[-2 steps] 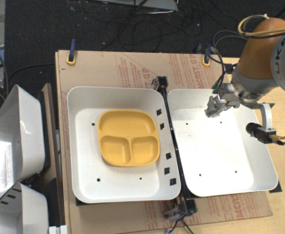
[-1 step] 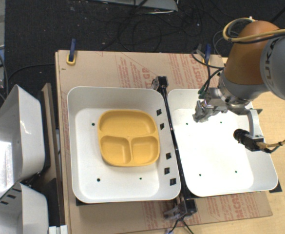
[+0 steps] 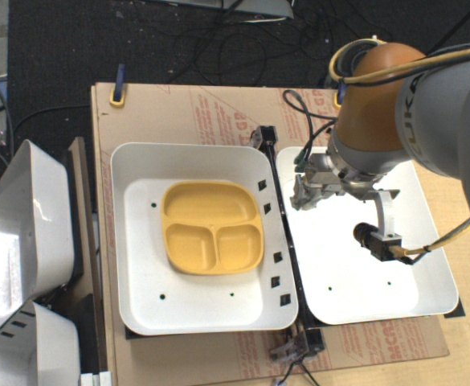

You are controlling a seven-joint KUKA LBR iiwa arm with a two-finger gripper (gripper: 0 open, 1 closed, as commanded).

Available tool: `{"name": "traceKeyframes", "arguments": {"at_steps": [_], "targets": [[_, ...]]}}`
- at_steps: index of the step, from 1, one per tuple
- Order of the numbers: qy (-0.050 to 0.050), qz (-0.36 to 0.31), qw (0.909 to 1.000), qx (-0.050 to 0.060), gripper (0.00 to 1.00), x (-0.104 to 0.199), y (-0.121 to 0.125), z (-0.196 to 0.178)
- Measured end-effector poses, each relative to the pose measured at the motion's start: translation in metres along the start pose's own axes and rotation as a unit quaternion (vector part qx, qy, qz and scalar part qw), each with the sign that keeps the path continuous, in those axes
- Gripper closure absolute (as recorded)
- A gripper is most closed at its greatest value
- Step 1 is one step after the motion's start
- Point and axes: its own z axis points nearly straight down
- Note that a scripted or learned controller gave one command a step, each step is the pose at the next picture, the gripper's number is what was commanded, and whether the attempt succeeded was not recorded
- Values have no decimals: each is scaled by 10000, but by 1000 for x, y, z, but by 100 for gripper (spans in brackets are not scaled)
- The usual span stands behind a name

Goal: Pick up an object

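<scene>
A yellow plate [image 3: 213, 226] with three compartments lies flat in the middle of the left white bin [image 3: 134, 296]. My gripper [image 3: 305, 191] hangs over the left part of the right white bin [image 3: 427, 288], close to the wall between the two bins. It is seen from above, under the grey wrist and the orange band [image 3: 377, 95]. Nothing shows in its grasp. The plate lies about a hand's width to the gripper's left, apart from it.
A small black part [image 3: 377, 242] on a cable hangs from the wrist over the right bin. Black clips [image 3: 276, 256] line the divide between the bins. More white bins [image 3: 22, 232] are stacked off the bench's left edge. Cables run along the far floor.
</scene>
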Motion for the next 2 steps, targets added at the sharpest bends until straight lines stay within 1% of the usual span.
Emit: {"name": "traceKeyframes", "arguments": {"at_steps": [1,2], "targets": [[0,-2,10000,-2,100,47,-9,-1],[3,-10,10000,1,100,104,-30,-4]]}}
